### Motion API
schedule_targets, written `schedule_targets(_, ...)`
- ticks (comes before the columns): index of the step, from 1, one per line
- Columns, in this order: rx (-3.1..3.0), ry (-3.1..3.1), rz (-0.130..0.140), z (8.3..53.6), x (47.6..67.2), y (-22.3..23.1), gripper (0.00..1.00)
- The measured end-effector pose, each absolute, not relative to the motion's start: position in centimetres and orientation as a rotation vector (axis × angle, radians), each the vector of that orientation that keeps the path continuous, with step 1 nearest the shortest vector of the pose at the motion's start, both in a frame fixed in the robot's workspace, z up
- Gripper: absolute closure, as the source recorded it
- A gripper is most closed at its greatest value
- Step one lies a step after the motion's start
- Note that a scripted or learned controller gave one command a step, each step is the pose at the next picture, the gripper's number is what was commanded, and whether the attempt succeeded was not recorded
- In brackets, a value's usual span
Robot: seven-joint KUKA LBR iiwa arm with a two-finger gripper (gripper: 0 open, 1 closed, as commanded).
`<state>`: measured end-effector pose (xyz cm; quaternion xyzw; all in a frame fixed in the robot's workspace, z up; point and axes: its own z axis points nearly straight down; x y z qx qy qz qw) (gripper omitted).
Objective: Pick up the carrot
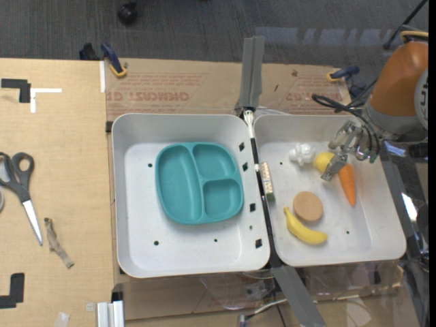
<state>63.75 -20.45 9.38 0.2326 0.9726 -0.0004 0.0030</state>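
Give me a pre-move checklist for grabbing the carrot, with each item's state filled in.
1. Carrot in view in the right bin: ok.
2. Hand near the carrot, just to its left: ok.
3. Carrot between the fingers: not ok, it lies beside them.
4. Finger opening: cannot tell.
5. Neighbours clear of the carrot: the yellow item sits under the hand, not ok; the banana and the round tan piece lie apart, ok.
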Motion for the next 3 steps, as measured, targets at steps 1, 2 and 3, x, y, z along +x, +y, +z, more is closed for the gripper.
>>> schedule_targets(1,0.722,3.045,-0.003,10.5,64.0,-20.4,1.00)
schedule_targets(2,1.025,2.965,0.000,20.6,58.6,-13.6,1.00)
schedule_targets(3,1.019,2.963,-0.001,21.6,58.8,-13.7,1.00)
